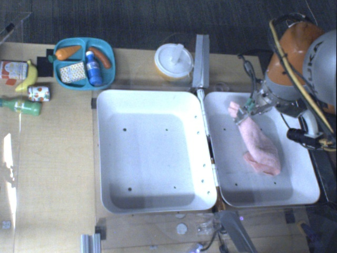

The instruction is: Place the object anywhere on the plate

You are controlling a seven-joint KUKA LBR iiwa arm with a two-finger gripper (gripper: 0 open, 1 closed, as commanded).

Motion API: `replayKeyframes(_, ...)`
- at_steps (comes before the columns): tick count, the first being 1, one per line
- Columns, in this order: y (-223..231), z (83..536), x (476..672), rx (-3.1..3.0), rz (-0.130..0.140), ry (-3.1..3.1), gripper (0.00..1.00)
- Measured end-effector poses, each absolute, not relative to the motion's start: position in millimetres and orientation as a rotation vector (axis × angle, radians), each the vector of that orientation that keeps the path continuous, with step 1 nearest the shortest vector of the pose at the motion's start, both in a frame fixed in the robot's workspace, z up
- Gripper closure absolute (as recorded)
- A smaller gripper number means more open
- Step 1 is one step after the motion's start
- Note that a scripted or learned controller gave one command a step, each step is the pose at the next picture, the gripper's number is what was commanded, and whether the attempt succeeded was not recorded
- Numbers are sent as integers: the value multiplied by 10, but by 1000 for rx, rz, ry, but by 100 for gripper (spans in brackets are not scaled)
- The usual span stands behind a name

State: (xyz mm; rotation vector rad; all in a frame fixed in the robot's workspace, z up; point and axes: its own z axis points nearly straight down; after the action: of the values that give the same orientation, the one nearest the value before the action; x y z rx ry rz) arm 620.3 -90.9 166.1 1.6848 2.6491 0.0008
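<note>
A pink toy piece of meat [259, 147] lies in the right white bin [303, 191], its narrow end pointing to the bin's far left corner. My gripper [245, 113] is down at that narrow end and shut on it, with pink showing on both sides of the fingers. The thick end rests on the bin floor. The teal divided plate [109, 52] stands on the bench at the far left, beyond the left bin. It holds a toy carrot, a sausage, a blue bottle and a cracker.
The left white bin [104, 141] lies between the right bin and the plate. A white lidded cup [174, 61] stands behind the bins beside a metal post [200, 62]. A banana, a can and a green bottle lie at the bench's left edge.
</note>
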Motion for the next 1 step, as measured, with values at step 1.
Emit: replayKeyframes(1, -891, 2179, 6222, 1673, 4, 2653, 100)
